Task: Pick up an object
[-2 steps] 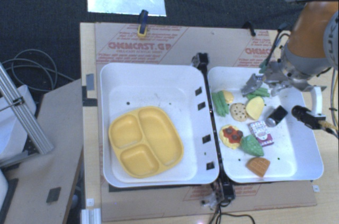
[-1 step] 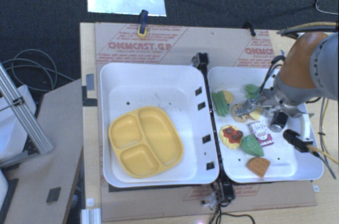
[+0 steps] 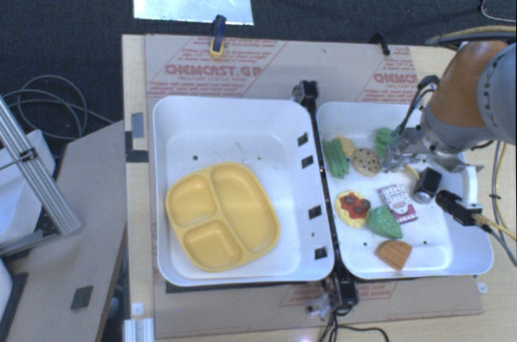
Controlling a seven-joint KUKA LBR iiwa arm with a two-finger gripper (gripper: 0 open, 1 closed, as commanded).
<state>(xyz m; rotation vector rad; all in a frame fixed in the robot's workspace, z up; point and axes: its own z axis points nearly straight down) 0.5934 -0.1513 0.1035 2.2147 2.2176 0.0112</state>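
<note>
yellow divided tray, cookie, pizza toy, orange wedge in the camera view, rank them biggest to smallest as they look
1. yellow divided tray, by far the largest
2. pizza toy
3. orange wedge and cookie look about alike, so I won't rank them.

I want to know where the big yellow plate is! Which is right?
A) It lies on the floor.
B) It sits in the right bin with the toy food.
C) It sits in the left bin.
C: the yellow divided plate lies flat inside the left bin, while the toy food sits in the right bin.
</note>
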